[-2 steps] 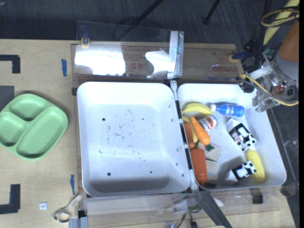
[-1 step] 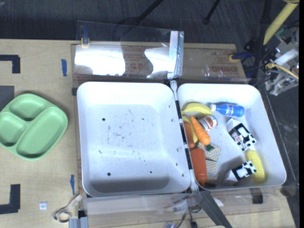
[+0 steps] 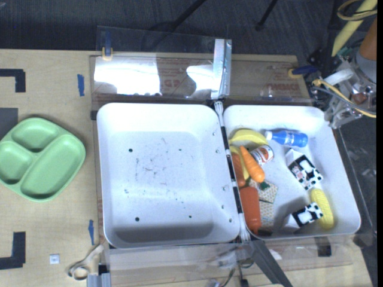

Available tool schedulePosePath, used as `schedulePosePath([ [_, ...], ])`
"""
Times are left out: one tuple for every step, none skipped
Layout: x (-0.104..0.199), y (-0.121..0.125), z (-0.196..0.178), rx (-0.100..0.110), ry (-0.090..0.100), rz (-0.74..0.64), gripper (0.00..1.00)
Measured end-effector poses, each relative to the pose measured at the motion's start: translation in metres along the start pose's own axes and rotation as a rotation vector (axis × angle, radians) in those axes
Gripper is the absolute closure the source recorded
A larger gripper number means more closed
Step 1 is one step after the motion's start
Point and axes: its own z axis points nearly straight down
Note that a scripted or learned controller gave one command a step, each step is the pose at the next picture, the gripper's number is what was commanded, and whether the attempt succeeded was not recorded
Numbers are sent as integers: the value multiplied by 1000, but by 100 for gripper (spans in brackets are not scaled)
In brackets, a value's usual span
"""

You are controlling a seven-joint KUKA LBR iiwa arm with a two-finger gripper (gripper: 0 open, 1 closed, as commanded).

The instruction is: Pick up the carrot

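Gripper (image 3: 350, 103) at the far right rim of the right bin (image 3: 344, 178); its opening cannot be told. Carrot (image 3: 254, 165) lies against that bin's left wall, touching a yellow banana (image 3: 247, 137) beyond it and a red sausage (image 3: 251, 207) nearer.

- My bench (image 3: 48, 70) is pale wood, with black marks along its left edge.
- Dark carpeted floor (image 3: 90, 5) lies beyond its far edge.
- Thin dark stand legs (image 3: 197, 5) cross that floor.
- Glare whitens a clear panel (image 3: 155, 70) at the far edge.
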Motion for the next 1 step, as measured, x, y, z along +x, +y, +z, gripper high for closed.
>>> schedulePosePath([
  [2, -58, 14, 0, 1, -48, 100],
])
